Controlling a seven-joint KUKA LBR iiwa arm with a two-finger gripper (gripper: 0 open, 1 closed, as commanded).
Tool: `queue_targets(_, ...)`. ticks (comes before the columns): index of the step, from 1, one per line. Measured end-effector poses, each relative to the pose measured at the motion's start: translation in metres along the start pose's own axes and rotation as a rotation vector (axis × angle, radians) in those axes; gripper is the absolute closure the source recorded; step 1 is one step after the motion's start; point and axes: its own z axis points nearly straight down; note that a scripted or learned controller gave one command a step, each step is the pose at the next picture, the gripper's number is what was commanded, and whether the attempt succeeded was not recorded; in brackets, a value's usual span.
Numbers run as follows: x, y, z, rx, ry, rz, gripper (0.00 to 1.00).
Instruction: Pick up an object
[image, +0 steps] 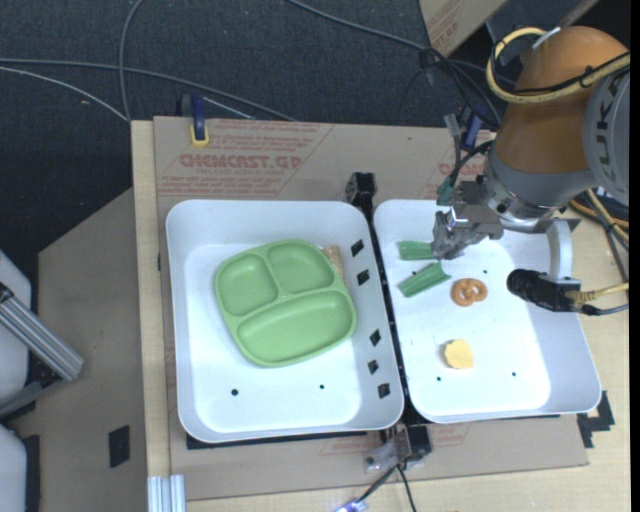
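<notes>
Two white bins sit side by side on the bench, the left bin (190, 300) well away from the gripper (452, 238) and the right bin (540, 370) directly under it. The largest object is a green divided plate (285, 300) in the left bin, far off to the gripper's side across the divider. It is likely stiff plastic, light but broad and flat, so awkward to pinch except at its rim.

Closer in, two green strips lie in the right bin: one (413, 249) just beside the fingers, the other (421, 281) just below them. Both look thin and light, possibly soft, and best taken across the narrow width at mid-length.

Smaller still, a brown pretzel-like ring (468, 292) lies near the gripper on its lower side, probably rigid and brittle-looking, graspable across the loop. A small yellow piece (458, 354) lies farther down, apart from the rest.

Whether the gripper's fingers stand apart or together cannot be told; nothing shows between them.
</notes>
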Motion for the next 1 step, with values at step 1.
queue_targets(1, 0.0553, -0.0282, 0.0072, 0.000, 0.000, -0.001, 1.00)
